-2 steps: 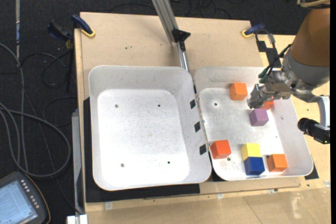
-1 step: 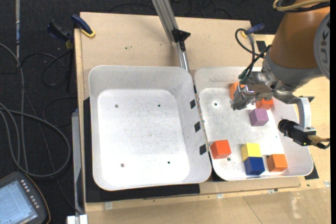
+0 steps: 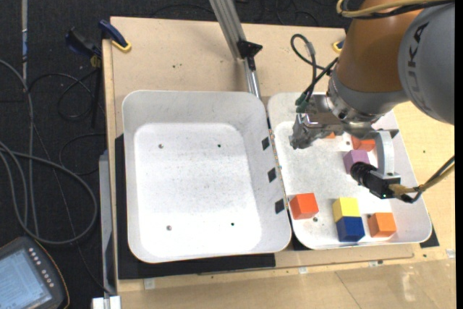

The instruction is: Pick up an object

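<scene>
The left bin (image 3: pixel 145 228) sits beside the right bin (image 3: pixel 416 231), which holds an orange cube (image 3: pixel 304 205), yellow cube (image 3: pixel 346 208), blue cube (image 3: pixel 351 229), another orange block (image 3: pixel 382 224), and pink block (image 3: pixel 357 158). The gripper (image 3: pixel 302 135) hangs above; whether it grasps anything I cannot tell.

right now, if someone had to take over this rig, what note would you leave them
Gripper: low over the upper left of the right bin, arm reaching in from the right. No object visibly held.

Objects, all in the right bin: orange cube near the left wall; yellow block with a blue block just in front of it; another orange block at the front right; a pink block partly under the arm. The left bin sits alongside.

Done: nothing lifted yet.

Left: close on one object and raise it. The orange cube looks the easiest, standing apart.
</scene>
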`<state>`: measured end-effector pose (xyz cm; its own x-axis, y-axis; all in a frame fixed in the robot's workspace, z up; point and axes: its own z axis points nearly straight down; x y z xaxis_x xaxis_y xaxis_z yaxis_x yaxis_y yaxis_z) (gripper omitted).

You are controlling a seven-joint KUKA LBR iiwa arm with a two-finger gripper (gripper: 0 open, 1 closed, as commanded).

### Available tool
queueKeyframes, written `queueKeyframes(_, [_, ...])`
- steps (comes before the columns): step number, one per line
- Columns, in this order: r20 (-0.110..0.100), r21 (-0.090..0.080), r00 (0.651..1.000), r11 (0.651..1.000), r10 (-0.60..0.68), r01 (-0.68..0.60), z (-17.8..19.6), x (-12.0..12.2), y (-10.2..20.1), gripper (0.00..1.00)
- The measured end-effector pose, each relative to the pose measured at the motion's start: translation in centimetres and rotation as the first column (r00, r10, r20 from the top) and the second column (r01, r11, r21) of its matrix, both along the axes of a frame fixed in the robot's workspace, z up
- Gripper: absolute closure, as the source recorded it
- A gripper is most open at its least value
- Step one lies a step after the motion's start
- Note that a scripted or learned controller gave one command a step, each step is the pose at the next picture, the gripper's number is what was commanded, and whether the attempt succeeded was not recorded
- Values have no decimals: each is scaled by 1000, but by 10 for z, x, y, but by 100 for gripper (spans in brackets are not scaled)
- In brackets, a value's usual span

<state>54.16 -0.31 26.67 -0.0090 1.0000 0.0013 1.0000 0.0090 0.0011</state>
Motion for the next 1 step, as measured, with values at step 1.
queueKeyframes(1, [0,0,1000,1000,0,0,-1,10,59,100])
